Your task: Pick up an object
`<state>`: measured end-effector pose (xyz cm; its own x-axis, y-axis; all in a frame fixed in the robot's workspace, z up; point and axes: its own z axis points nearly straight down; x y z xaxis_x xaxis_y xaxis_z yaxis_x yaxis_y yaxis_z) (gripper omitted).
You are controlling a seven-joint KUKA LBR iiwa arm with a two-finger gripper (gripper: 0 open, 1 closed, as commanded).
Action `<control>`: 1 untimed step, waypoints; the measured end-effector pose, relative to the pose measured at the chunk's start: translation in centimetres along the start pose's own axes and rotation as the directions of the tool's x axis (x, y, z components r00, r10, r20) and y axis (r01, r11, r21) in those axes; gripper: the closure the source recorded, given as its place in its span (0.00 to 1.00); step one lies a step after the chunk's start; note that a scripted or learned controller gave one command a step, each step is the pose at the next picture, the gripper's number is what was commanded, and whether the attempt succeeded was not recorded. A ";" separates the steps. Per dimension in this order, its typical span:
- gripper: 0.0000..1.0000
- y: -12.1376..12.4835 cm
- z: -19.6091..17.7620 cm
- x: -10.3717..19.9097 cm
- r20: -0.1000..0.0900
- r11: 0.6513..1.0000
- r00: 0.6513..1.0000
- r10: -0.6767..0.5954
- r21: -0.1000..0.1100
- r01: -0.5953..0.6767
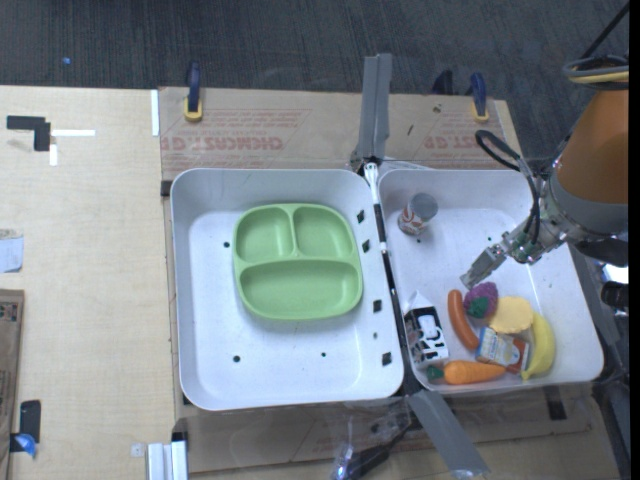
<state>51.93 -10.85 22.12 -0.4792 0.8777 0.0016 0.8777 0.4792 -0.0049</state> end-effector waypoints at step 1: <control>0.00 0.0 3.4 2.6 -0.001 1.000 1.000 -0.015 0.000 0.015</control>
